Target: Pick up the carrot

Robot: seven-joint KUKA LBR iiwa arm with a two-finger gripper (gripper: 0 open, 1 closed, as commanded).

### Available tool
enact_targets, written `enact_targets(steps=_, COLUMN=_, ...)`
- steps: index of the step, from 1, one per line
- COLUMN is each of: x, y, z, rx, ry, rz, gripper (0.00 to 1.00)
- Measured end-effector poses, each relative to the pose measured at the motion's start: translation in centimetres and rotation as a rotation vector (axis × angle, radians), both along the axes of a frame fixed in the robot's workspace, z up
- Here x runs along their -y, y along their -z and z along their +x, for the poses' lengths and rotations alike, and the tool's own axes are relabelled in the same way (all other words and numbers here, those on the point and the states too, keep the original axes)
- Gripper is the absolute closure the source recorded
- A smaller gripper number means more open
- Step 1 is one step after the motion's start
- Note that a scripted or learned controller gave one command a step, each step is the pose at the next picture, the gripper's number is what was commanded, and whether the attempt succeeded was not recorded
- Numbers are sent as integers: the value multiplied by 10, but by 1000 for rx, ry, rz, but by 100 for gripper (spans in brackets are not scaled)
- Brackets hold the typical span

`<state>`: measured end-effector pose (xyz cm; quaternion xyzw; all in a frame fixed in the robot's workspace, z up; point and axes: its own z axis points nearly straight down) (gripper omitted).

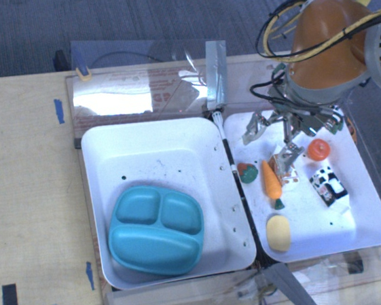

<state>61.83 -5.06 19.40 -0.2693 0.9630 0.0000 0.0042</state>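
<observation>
Carrot (271, 181) lying in the right bin (363, 228), just left of and touching the claw (289, 163), claw's finger spread impossible to tell, yellow lemon (278, 233) below, orange tomato (318, 149) right of claw

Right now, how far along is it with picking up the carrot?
Done: the tool is down in the right bin, just right of the carrot. In hand: nothing visibly; the carrot lies on the bin floor between the green toy and the tool. Left: closing on the carrot and lifting it.
</observation>
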Motion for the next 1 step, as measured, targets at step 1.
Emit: enact_targets(steps=1, x=54, y=75, z=-8, rx=-7, ry=-189, rz=-1, gripper=0)
